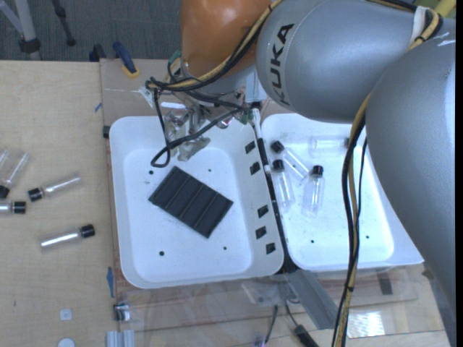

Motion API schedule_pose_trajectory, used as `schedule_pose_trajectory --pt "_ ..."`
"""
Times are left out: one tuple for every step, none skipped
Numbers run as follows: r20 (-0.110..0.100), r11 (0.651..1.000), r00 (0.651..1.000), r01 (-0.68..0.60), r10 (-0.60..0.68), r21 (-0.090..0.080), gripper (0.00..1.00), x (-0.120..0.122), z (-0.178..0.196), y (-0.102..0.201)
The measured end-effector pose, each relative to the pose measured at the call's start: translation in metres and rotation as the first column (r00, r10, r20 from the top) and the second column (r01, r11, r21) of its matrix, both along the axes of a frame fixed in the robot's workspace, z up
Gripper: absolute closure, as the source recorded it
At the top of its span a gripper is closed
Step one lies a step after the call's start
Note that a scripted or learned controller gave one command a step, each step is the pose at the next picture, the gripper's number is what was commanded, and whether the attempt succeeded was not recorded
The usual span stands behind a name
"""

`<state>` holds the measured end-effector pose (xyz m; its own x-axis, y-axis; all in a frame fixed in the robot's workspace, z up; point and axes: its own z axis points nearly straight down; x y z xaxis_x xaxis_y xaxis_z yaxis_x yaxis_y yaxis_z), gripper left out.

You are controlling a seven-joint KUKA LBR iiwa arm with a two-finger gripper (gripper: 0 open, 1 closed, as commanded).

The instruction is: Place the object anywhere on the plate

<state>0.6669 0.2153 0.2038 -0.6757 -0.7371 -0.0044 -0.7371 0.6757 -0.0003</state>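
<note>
Claw [184, 132] low over far end of left bin [130, 251], grip unreadable; dark ridged plate [191, 202] just below, vials [296, 176] in right bin [376, 248].

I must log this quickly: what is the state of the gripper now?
Gripper: cannot be told; it sits above the left bin, near the black plate.

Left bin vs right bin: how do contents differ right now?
The left bin holds one dark, flat ribbed plate, lying at a slant; the right bin holds several clear vials with black caps. The gripper hangs over the left bin's far end; the arm's grey body covers part of the right bin. Both bins are shallow and white, side by side.
</note>
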Motion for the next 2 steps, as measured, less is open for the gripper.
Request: schedule_pose_trajectory --pt "0.001 0.601 0.601 -0.799 0.799 0.0 1.0 -0.008 -0.014 0.004" --pt "0.007 0.775 0.775 -0.632 0.632 -0.002 1.0 0.0 0.059 0.01"
